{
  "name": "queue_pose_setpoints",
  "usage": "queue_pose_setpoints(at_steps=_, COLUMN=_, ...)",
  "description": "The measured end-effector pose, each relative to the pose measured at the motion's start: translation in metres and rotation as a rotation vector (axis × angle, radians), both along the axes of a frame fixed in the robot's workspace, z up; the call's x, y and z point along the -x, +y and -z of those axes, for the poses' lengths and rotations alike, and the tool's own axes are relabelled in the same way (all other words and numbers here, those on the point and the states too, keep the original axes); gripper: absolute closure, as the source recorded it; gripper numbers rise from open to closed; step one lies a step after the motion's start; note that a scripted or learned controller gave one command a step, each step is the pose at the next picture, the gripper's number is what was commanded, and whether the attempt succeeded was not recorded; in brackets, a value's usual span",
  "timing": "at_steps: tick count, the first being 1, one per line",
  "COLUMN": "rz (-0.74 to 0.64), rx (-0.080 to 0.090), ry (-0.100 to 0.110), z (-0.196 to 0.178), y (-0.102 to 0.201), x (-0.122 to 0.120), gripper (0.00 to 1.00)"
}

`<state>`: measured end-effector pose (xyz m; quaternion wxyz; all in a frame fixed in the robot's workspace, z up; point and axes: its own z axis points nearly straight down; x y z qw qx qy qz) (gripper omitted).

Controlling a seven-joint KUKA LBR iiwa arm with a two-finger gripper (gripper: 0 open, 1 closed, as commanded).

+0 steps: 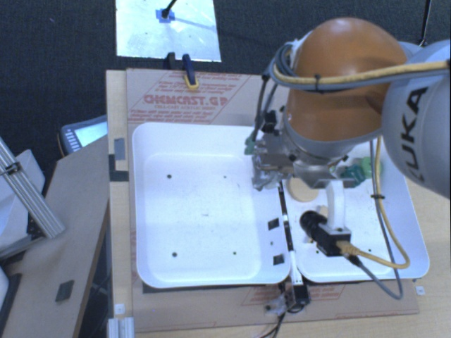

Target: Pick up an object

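Note:
My gripper [263,177] hangs low over the right edge of the left bin [204,210], close to the divider between the two bins. The big orange wrist band sits above it and hides much of the right bin [398,224]. A green object [361,170] pokes out from under the arm in the right bin. A pale tan round object [301,189] lies just right of the divider, below the gripper body. A small pale piece [322,210] rests a little further toward the front.
A cardboard sheet [183,97] lies under both bins, held by a yellow and black clamp [189,74] at the back. A shiny metal plate [166,18] lies behind it. A wooden side table [63,210] stands at the left.

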<state>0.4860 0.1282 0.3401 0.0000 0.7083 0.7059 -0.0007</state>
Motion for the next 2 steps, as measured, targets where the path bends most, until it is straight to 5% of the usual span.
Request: queue_pose_setpoints(at_steps=2, rz=-0.009, rx=-0.007, ry=-0.015, z=-0.199, y=0.05, x=-0.001, gripper=1.0)
